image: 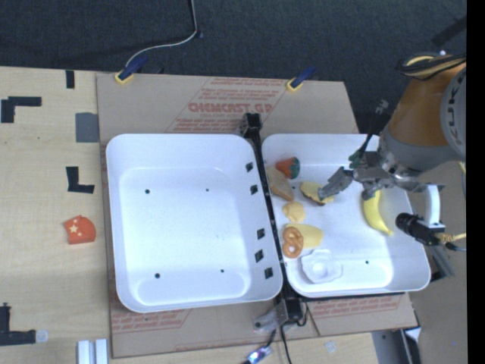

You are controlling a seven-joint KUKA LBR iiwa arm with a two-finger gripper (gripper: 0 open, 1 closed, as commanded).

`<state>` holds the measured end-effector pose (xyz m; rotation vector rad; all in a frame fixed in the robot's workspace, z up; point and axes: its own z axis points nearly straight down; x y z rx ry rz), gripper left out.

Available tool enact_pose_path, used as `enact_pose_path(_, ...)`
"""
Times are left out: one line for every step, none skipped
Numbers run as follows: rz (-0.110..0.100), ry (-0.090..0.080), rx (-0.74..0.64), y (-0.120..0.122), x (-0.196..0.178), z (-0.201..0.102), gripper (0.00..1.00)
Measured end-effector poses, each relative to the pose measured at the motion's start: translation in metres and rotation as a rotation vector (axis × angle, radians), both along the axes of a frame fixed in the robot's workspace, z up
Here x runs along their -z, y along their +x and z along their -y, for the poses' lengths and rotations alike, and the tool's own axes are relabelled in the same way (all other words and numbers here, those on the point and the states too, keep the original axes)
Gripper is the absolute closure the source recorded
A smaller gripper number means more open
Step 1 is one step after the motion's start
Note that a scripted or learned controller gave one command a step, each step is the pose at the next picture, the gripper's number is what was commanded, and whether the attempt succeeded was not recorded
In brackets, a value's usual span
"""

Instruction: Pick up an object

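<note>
Gripper (327,193) low in right bin (379,279), tips at yellow-brown toy piece (312,192); grip state cannot tell. Banana (374,212) just right of gripper, beneath wrist. Orange-red piece with green top (288,165) up-left of gripper, pale yellow piece (294,212) below-left. Farther down: orange ring-shaped piece (292,240), then white cup (318,267). Left bin (129,203) beyond divider. Red toy (80,230) on bench (45,279), far left.
</note>
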<state>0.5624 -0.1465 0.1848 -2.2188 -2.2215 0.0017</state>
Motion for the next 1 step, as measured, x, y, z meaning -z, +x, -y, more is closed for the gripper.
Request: enact_pose_path(0.008,-0.007,0.004,0.0541,0.0887,-0.0299,0.0)
